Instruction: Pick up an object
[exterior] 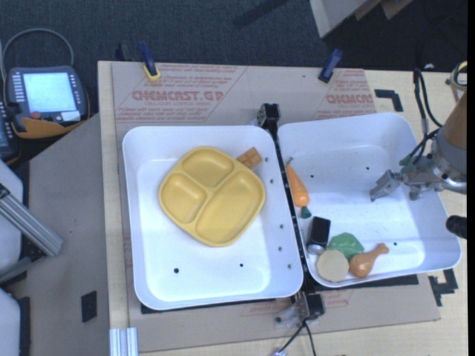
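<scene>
1. Carrot (297, 188): right bin (356, 136), against its left wall; long axis runs up-down in view, green tip toward the near edge.
2. Drumstick (367, 259), green piece (346, 243), round slice (333, 265), black block (319, 231): clustered at the near-left corner.
3. Gripper (388, 185): fingers spread, pinching nothing, over bare floor, well apart from all items.
4. Risk: closing here likely grabs nothing; the carrot hugging the wall may block one finger.
5. Yellow plate (211, 196): left bin (141, 221).

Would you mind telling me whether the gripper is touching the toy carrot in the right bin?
Apart. The camera view shows the gripper over bare white floor of the right bin, while the carrot lies along the bin's left wall.
</scene>
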### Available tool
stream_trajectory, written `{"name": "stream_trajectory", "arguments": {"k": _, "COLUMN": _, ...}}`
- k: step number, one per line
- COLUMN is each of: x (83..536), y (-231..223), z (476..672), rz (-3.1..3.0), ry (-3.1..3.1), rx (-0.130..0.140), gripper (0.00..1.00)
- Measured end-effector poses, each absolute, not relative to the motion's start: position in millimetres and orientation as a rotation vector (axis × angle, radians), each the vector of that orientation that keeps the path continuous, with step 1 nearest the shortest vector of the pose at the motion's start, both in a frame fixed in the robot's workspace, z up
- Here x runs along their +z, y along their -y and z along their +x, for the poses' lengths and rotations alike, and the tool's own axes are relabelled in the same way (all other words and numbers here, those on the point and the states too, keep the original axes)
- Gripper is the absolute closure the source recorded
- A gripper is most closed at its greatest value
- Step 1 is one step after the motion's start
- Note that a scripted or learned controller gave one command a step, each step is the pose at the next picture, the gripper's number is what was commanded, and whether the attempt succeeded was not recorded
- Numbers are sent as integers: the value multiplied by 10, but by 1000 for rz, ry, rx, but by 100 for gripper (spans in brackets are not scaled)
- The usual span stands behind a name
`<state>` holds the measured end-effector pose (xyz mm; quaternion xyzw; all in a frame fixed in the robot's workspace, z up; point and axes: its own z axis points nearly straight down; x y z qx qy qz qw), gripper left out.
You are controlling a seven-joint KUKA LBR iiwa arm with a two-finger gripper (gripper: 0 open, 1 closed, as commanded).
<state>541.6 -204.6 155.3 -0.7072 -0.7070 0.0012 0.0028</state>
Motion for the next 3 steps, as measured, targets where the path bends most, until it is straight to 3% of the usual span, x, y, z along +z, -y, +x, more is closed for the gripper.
{"name": "stream_trajectory", "arguments": {"k": 1, "x": 968, "y": 2028, "z": 5392, "rz": -2224, "ry": 2222, "rx": 1, "gripper": 0}}
{"name": "stream_trajectory", "arguments": {"k": 2, "x": 1110, "y": 2043, "z": 5417, "rz": -2231, "ry": 2229, "rx": -4, "gripper": 100}}
{"name": "stream_trajectory", "arguments": {"k": 3, "x": 1695, "y": 1955, "z": 5424, "rz": -2224, "ry": 2228, "rx": -5, "gripper": 100}}
